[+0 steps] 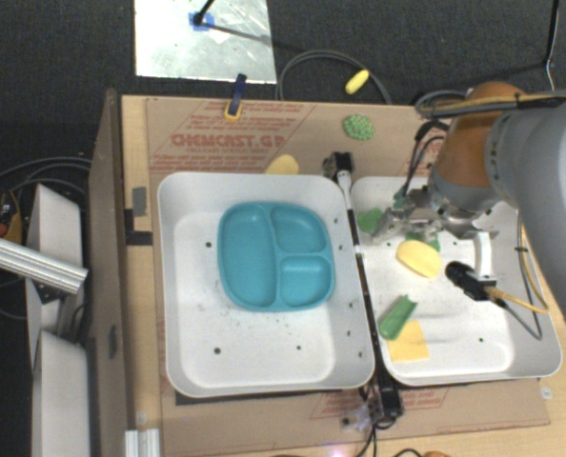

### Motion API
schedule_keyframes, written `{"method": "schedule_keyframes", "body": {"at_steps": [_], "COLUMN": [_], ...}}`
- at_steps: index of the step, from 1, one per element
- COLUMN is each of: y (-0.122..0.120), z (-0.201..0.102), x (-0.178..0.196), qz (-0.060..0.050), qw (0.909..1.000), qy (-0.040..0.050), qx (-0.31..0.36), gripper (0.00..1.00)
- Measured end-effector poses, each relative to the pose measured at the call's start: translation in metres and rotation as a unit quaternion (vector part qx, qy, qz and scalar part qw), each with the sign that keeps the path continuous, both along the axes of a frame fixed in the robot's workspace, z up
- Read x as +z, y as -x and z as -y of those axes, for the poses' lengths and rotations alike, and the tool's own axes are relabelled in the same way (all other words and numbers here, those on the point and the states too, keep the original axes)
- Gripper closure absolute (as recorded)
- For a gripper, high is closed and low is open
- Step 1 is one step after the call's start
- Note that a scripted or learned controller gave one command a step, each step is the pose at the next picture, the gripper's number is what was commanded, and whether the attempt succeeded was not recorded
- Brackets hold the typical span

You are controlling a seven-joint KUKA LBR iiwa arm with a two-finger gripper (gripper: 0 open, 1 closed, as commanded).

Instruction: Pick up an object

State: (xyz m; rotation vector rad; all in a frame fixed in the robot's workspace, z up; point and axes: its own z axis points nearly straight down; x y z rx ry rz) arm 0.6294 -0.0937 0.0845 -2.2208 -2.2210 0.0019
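My gripper [418, 219] hangs low over the back of the right bin [526, 355]. Just below and in front of it lies a pale yellow rounded object [418, 258]. A green piece [370, 221] sits at the bin's back left corner, to the left of the gripper. Nearer the front lie a green oblong object [397, 316] and a flat yellow square [408, 342], touching each other. The arm's body hides the back right part of this bin.
The left bin [188, 350] holds a teal divided plate [274, 256]. Behind the bins, on the cardboard, lie a yellow piece [283, 166], a green knobbly ball [358, 127] and a blue and yellow clamp [236, 99]. A yellow capsule [357, 81] lies further back.
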Motion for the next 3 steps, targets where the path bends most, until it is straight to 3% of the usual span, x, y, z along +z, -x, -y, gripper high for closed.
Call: {"method": "schedule_keyframes", "body": {"at_steps": [1, 2, 3], "y": [0.017, 0.028, 0.021], "z": [0.029, 0.034, 0.055], "x": [0.010, 0.057, -0.001], "qz": [0.001, 0.003, 0.002], "qw": [1.0000, 1.0000, 1.0000], "qy": [0.0003, 0.0004, -0.0005], "qx": [0.000, 0.000, -0.001], "gripper": [0.00, 0.00, 0.00]}}
